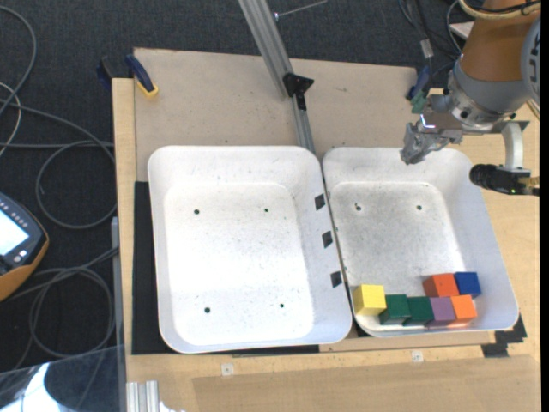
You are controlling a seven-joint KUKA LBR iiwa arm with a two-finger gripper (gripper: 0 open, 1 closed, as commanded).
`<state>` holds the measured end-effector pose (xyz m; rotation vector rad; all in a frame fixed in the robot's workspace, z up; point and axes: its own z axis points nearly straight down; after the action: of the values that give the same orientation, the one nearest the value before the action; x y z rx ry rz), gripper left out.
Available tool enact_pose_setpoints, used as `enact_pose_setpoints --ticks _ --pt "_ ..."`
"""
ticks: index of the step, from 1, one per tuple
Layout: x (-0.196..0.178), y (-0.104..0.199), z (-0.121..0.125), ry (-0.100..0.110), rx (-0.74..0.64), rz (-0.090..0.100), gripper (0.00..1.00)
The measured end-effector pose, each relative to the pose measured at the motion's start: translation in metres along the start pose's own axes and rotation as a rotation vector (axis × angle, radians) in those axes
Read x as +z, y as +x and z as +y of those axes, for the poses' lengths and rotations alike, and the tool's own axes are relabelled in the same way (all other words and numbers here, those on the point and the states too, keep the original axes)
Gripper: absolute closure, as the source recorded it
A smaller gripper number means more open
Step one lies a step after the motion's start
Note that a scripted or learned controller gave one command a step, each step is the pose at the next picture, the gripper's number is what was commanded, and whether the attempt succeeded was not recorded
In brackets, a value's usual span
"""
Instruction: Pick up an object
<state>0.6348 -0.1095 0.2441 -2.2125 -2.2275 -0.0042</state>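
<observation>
Several small blocks lie along the near edge of the right bin (480,221): a yellow block (371,298), two green blocks (408,308), a purple block (443,309), an orange block (463,307), a red-orange block (443,285) and a blue block (467,282). My gripper (417,151) hangs over the far rim of the right bin, well away from the blocks. Nothing shows between its fingers.
The left bin (163,230) stands beside the right one. A slanted metal rail (274,54) crosses the bench behind the bins. A blue clamp (141,75) sits at the far left corner. Cables and a handheld device (13,243) lie left of the bench.
</observation>
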Motion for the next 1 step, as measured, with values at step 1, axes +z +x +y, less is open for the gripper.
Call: enact_pose_setpoints --ticks 1 --pt "0.0088 0.0597 -0.0105 0.003 0.000 0.000 1.00"
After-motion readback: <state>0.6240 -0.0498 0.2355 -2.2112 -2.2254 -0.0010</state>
